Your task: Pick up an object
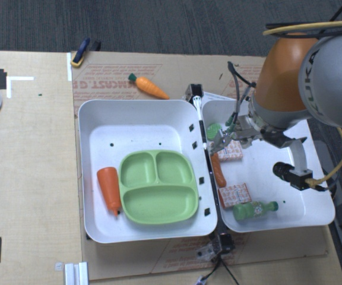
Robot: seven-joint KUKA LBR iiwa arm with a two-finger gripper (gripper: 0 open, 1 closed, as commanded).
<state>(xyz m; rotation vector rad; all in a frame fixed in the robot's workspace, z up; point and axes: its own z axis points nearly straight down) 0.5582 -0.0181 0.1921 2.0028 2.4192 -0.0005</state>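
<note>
Wrist bulk hides much of the right bin [313,209]; whether the end effector [223,139] is spread I cannot tell. Cardboard lettering [114,83] reads upside down, illegible.

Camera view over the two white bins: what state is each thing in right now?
Green divided plate: flat in the left bin, nothing on it.
Orange cylinder: lying beside the plate's left edge.
Toy carrot: lying on the cardboard outside the bins.
Green bottle: on its side in the right bin.
End effector: low over the right bin's left side.
</note>
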